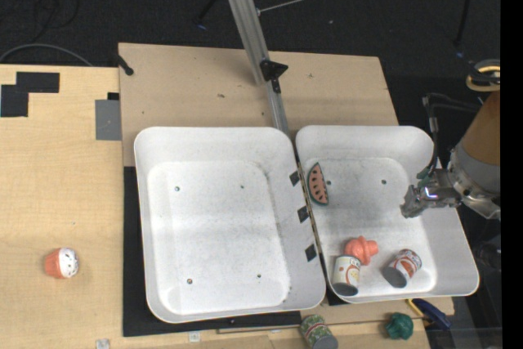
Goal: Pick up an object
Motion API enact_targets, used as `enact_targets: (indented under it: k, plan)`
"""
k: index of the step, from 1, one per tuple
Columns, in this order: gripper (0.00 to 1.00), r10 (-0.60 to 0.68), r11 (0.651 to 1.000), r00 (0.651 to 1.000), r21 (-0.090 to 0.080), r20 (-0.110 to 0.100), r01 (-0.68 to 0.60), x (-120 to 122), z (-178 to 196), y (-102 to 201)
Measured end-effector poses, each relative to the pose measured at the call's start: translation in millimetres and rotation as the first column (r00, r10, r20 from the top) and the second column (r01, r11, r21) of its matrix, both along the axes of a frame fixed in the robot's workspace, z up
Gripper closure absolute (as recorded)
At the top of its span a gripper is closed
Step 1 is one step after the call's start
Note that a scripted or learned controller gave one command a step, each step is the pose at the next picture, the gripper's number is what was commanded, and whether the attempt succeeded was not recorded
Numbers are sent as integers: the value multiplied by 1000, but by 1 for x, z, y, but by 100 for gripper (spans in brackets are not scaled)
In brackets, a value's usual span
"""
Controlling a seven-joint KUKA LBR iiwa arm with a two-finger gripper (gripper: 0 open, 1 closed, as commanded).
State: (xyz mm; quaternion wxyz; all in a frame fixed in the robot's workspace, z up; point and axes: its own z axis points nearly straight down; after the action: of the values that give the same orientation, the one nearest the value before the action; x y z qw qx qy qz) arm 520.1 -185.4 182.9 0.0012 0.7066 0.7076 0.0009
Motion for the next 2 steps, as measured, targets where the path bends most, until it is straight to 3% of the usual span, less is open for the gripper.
enact_targets:
  k: [2]
  plan:
    - [100,0,1000,1000,-1,-1,0,-8,93,-9]
